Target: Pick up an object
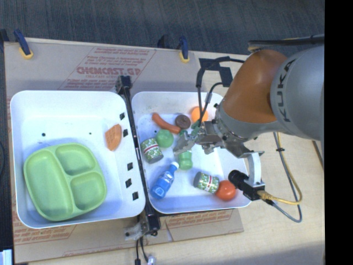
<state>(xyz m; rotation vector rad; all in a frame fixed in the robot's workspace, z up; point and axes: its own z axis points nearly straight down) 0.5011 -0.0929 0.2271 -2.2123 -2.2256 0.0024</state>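
We find the end effector (186, 141) low in the right bin (144, 148), near its middle, metal fingers pointing toward the divider; we cannot tell how far apart they stand, and nothing visible sits between them. Closest to the tips is a small green block (185, 160), just below them, and a round green piece (164, 138) just to their left; whether either is touched we cannot say. Beside the round piece lies a small can (151, 150) on its side, and above it an orange carrot-like stick (165, 122) and a brown disc (182, 121). An orange ball (196, 114) is partly hidden behind the wrist. Toward the near wall lie a blue bottle (163, 182), a second can (206, 181) and a red tomato-like ball (225, 190), those last two touching. We judge the green block the likeliest target: probably light, stiff plastic, best pinched across its flat sides. The cans and bottle look smooth and round, apt to roll or slip unless taken across the body. The left bin (16, 148) holds a green divided tray (62, 179) and an orange slice-like piece (113, 137) near the divider. Both bins rest on a cardboard-covered worktop (83, 65).
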